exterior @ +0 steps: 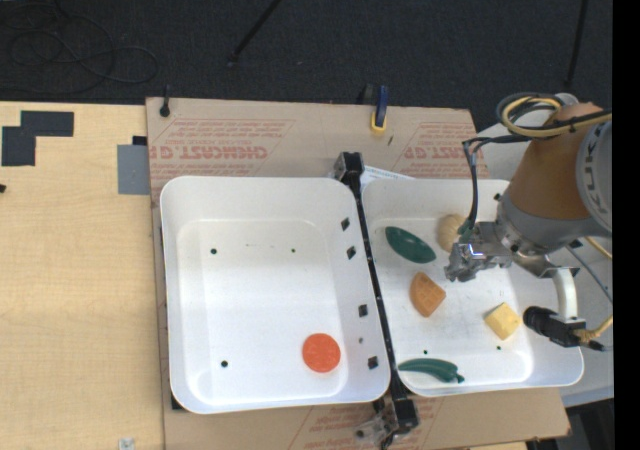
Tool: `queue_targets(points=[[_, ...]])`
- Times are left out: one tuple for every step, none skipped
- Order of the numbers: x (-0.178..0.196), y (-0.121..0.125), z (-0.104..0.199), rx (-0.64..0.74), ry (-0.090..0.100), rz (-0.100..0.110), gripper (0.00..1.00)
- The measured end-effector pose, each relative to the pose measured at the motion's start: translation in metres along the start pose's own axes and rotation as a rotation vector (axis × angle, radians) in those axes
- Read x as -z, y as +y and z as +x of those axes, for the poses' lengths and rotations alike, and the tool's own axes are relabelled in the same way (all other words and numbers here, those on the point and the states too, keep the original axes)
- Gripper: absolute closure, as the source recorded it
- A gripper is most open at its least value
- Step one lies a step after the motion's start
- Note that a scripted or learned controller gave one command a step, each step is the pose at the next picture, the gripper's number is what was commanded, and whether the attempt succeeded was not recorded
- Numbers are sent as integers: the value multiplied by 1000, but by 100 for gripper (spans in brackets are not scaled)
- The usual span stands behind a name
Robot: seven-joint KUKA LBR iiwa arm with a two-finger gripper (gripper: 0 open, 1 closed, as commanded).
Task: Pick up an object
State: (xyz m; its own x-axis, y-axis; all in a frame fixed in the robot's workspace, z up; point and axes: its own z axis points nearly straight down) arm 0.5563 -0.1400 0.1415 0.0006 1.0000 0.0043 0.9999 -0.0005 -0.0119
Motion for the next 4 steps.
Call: queue_targets(points=[[-56, -59, -47, -5, -2, -9, 100], [-53, -42, -73, 2, -2, -11, 100], [97, 36, -66, 6, -11, -30, 100], [55, -87, -74, -6, 0, -1, 100]])
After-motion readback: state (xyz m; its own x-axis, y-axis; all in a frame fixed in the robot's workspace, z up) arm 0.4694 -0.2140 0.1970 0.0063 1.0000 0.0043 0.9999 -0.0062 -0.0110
